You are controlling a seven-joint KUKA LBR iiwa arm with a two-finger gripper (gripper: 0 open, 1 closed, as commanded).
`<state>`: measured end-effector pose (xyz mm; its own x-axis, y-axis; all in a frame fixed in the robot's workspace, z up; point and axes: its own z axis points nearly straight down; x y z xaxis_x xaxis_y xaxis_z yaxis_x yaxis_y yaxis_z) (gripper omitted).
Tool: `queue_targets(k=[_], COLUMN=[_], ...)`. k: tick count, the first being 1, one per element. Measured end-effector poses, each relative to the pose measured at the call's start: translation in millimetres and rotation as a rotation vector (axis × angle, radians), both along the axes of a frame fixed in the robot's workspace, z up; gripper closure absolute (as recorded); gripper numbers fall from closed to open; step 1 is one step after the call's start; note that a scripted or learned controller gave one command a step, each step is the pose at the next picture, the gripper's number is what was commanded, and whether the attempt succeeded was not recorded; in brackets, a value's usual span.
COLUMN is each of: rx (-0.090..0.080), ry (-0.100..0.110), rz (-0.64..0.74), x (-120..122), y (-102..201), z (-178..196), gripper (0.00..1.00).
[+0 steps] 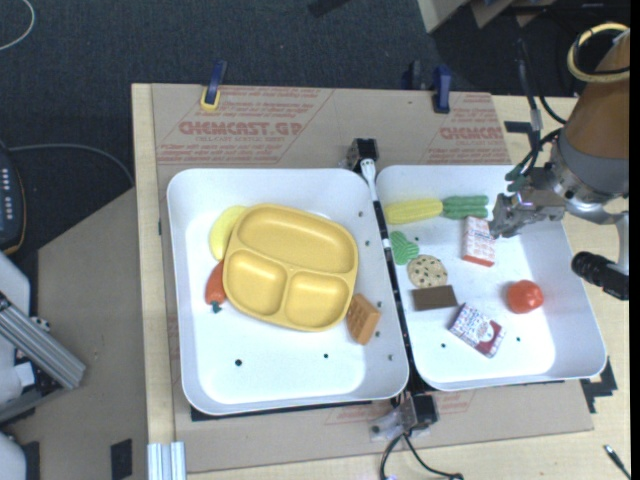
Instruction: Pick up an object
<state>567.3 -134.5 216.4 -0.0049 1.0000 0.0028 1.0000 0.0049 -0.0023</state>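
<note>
One hand [507, 216], grip state can't tell, hovers by red-white carton [479, 242] upper right; approach step, needs lowering w/ alignment.

Two white bins [190, 268] sat side by side, and the left one carried one yellow divided tray [290, 266], one banana [224, 230], one red pepper [215, 286], one waffle piece [362, 319]; the right had one corn cob [413, 210], one cookie [426, 269], one tomato [524, 295], two red-and-white packets [479, 241]
</note>
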Motion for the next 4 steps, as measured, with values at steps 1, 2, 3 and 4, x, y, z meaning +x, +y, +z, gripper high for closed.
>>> queue_targets(k=[1,2,3,4], rx=[0.001,0.0,0.0,-0.002], ry=[-0.002,0.0,0.001,-0.005], rz=[0.002,0.002,0.001,-0.002], x=[-6,-6,-15,-20], y=[55,119,173,184], z=[12,7,-2,15], gripper=[1.0,1.0,1.0,1.0])
